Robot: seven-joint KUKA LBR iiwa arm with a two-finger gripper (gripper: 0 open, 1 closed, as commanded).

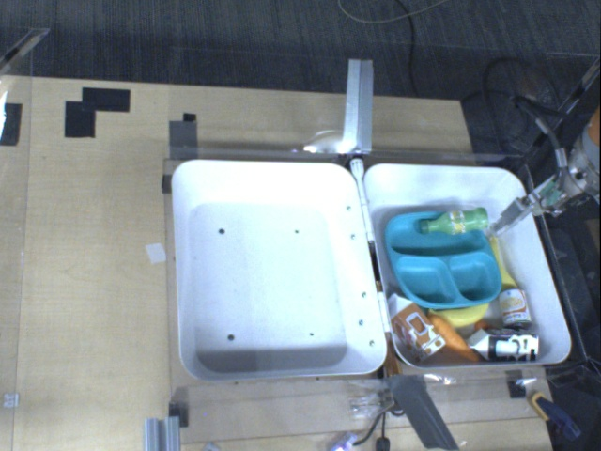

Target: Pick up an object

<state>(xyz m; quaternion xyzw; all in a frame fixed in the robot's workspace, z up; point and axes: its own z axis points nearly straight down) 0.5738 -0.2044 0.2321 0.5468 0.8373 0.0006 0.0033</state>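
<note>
Rightward, bin (561,294) with blue tray (446,275), green bottle (454,221), small packages (419,331).

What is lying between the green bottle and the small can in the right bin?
In the camera view, the blue divided tray lies between the green bottle and the small can; a yellow thing peeks out along its right edge.

Both white bins (268,271) look like smooth, matt plastic. The surface (84,280) beneath them has a pale wood-like finish. In the right bin, the blue divided tray (443,271) is smooth plastic with a slight sheen; lying across its far edge, the green bottle (455,221) looks glossy and translucent. A post (360,106) behind the bins looks like brushed metal.
</note>
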